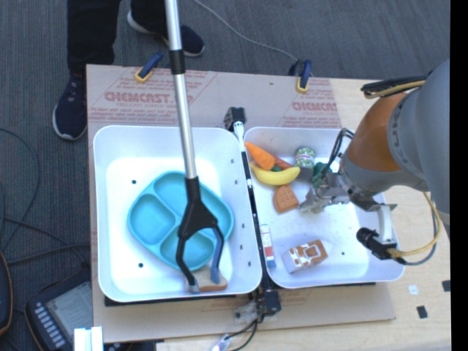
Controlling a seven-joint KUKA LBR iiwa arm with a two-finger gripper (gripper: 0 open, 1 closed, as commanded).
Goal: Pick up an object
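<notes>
The gripper (pixel 316 199) hangs low in the right bin (pixel 365 269), near its middle, its metal fingers pointing toward the bin's left side; from this slanted view whether they are spread or pressed together cannot be told, and nothing is seen between them. Just beside the gripper on its left lies a brown toast-like piece (pixel 286 198), close to the fingertips, though contact cannot be judged. Above that piece a yellow banana (pixel 276 175) lies crosswise, with an orange carrot (pixel 260 155) touching it toward the bin's back left corner. A small green and white round object (pixel 305 156) sits near the back of the bin, above the gripper and just beside the banana's right end. Toward the front of the same bin, well apart from the gripper, lies a brown and white packet (pixel 306 254). The grey arm with its orange band (pixel 373 134) covers the right part of this bin, and a black cable fitting (pixel 371 241) hangs beneath it. In the left bin (pixel 106 196) rests a blue divided plate (pixel 157 218), and a long grabber tool (pixel 186 159) with a silver pole and black claw reaches down from the top of the view, its claw spread over the plate's front edge. Both bins stand on a cardboard-covered tabletop (pixel 131 93).
</notes>
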